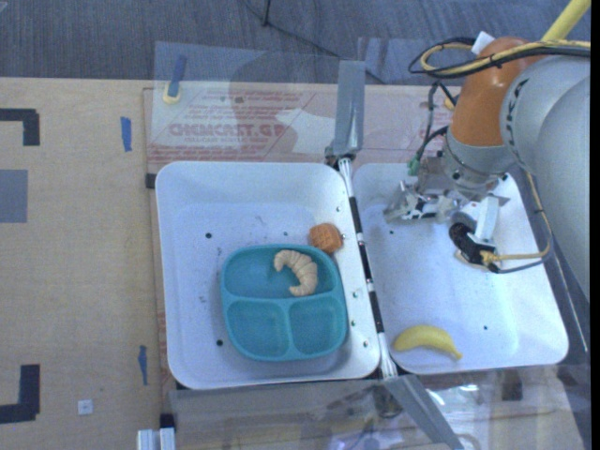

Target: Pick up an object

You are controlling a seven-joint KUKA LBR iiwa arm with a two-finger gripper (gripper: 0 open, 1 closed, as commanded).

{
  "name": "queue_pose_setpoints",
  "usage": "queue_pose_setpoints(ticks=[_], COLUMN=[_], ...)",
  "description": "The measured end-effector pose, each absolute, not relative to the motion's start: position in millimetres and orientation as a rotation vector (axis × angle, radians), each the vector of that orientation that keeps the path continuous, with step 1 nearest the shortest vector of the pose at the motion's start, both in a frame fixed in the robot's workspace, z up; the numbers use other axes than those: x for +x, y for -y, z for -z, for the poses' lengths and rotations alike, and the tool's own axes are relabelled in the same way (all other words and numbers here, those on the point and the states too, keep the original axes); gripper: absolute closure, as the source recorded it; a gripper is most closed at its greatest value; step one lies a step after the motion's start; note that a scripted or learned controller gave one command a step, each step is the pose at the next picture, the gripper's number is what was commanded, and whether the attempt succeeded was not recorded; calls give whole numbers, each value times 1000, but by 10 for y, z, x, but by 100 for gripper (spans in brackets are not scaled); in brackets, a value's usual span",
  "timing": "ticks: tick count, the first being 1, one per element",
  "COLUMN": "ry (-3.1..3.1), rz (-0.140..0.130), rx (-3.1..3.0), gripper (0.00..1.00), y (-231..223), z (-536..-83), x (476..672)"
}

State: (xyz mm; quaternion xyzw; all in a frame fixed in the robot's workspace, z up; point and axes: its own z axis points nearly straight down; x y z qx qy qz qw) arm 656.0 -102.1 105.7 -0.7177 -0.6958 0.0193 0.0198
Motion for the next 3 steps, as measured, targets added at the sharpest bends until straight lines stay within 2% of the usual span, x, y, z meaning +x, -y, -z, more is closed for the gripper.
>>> queue_pose_setpoints(ticks=[1, 2, 3], ry=[2185, 2131, 2305], rz=[7, -37, 2], rx=[-2265, -2266, -2135], gripper=[0, 0, 0], y=[961, 1007, 1134], z=[-881, -849, -990], x=[6282, 6575, 6196])
